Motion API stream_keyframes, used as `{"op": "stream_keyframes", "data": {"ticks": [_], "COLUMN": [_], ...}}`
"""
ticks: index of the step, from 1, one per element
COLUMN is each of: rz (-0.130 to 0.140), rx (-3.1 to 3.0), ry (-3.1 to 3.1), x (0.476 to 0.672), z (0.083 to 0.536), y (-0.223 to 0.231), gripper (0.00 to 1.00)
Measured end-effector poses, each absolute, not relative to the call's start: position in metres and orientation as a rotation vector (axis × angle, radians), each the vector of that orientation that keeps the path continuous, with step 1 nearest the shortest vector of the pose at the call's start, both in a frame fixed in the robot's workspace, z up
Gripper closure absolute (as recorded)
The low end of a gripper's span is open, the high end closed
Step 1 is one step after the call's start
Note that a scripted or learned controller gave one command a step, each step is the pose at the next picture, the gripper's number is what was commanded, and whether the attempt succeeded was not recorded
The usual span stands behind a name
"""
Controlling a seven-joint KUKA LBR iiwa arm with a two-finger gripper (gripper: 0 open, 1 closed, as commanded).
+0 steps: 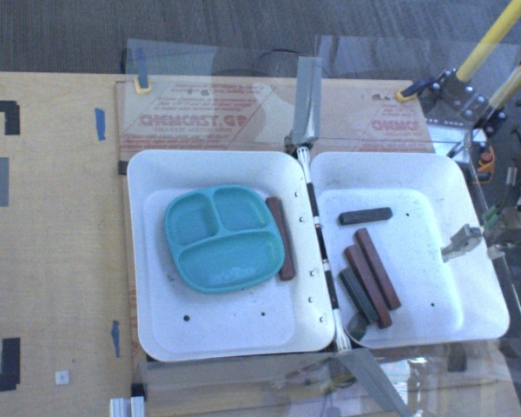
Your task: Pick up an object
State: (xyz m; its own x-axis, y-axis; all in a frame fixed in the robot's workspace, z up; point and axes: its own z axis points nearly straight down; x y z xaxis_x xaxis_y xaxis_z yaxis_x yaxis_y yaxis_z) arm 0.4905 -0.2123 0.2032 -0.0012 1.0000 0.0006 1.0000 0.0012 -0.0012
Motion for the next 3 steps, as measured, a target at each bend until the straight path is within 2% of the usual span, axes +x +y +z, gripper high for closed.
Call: {"op": "stream_keyframes", "data": {"ticks": [1, 2, 3], "rz": [0.001, -0.013, -0.032], "rx": [-2.29, -2.165, -2.167], "ry": [-2.149, -2.307, -2.306], "x": [0.499, 0.5, 0.503], "z": [0.127, 0.094, 0.108], "y": [-0.146, -0.101, -0.099], "gripper": [0.0, 0.0, 1.0]}}
